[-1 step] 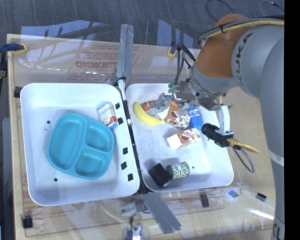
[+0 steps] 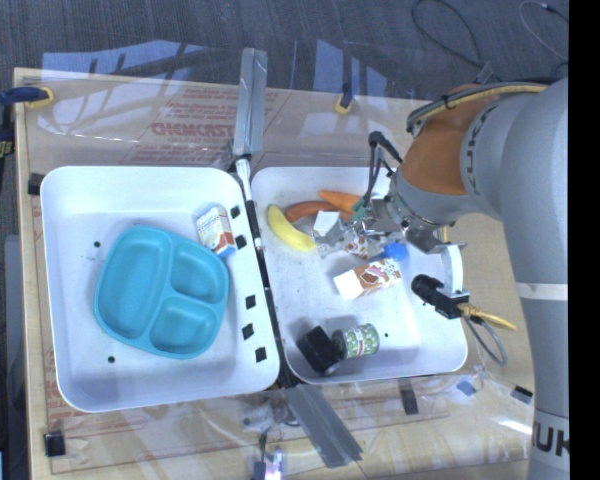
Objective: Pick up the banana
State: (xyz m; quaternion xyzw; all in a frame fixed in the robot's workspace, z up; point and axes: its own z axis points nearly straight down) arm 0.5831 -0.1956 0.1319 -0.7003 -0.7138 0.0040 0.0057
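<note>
From my station I see the banana (image 2: 289,229) lying in the right bin (image 2: 435,353), close to that bin's left wall and toward its far end, curved and flat on the floor. An orange carrot-like piece (image 2: 318,207) lies just beyond it, near touching its upper end. The gripper (image 2: 365,230) hangs low over the middle of the right bin, to the right of the banana and apart from it, above a clutter of small packets; I cannot tell how its claw stands, as the wrist and cables hide it. A red and white carton (image 2: 368,278) lies below the gripper, and a green-labelled can (image 2: 355,341) with a black cap lies near the front wall. In the left bin (image 2: 70,368) rest a blue divided plate (image 2: 162,290) and a small carton (image 2: 214,229).
</note>
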